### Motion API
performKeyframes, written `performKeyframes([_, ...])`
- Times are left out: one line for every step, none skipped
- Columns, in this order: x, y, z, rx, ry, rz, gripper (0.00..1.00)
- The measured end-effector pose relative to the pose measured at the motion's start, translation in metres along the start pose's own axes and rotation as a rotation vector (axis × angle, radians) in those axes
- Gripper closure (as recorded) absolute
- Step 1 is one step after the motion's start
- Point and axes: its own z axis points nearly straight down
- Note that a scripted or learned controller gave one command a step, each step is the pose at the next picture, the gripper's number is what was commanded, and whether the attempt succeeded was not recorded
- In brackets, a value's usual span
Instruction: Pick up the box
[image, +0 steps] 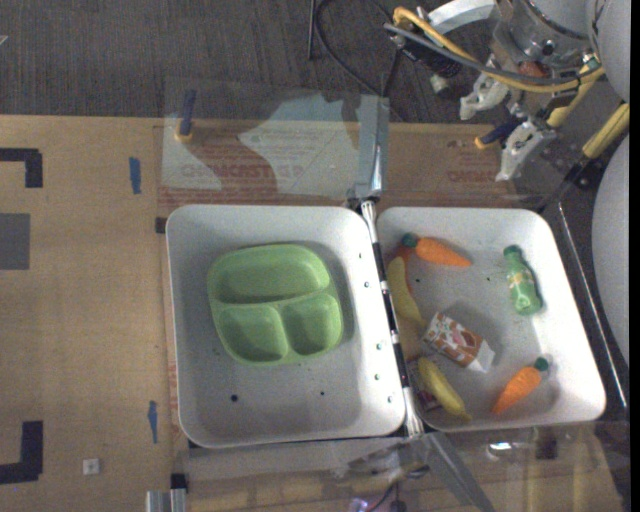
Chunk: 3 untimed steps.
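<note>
White fingers (505, 125) of the gripper (500, 122) hang spread apart above the bench, clamped on nothing, at the upper right of the overhead camera view, beyond the far rim of the right bin (570, 300). Yellow and black cables (440, 45) loop around the wrist just above and to the left of them.

Nearest the gripper inside the right bin, toward the camera from it, are a carrot (437, 252) lying near the bin's far left corner and a small green bottle (521, 281) lying almost directly below the gripper toward the bin's right wall.

Farther from the gripper, around the middle of the same bin, lies the box (459, 342), orange, brown and white, tilted on the bin floor and well apart from the fingers. A banana (403, 290) stretches along the bin's left wall beside it, and a second banana (441, 388) lies just past the box on the side away from the gripper. A second carrot (520, 388) rests near the bin's near right corner, about as far from the gripper as the box's far end.

Farthest out, to the gripper's far left across the divider, the left bin (190, 330) holds a green sectioned plate (275, 303) with three compartments.
</note>
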Motion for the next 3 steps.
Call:
performKeyframes([-0.057, -0.022, 0.152, 0.004, -0.006, -0.243, 0.0])
performKeyframes([-0.107, 0.012, 0.251, 0.004, -0.006, -0.098, 0.0])
performKeyframes([-0.183, 0.061, 0.169, 0.002, -0.004, -0.113, 0.0])
